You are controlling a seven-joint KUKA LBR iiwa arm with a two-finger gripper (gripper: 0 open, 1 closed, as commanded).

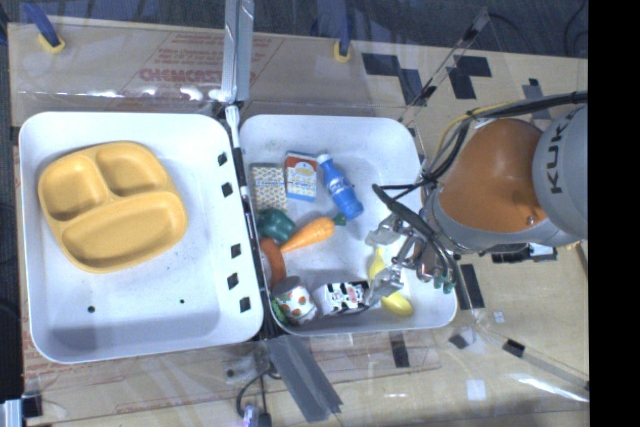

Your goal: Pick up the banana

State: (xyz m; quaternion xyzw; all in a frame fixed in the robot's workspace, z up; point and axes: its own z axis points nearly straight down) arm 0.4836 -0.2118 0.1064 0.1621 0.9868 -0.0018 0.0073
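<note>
Overhead, my two-finger metal gripper (388,277) hangs low in right-hand shallow white bin (400,137), near front right corner. Curved yellow banana (391,299) lies there, partly under my fingers; cannot tell jaw spread. Orange plastic carrot (308,234) lies nearby; yellow compartment tray (110,205) sits in left-hand bin (130,325).
</note>
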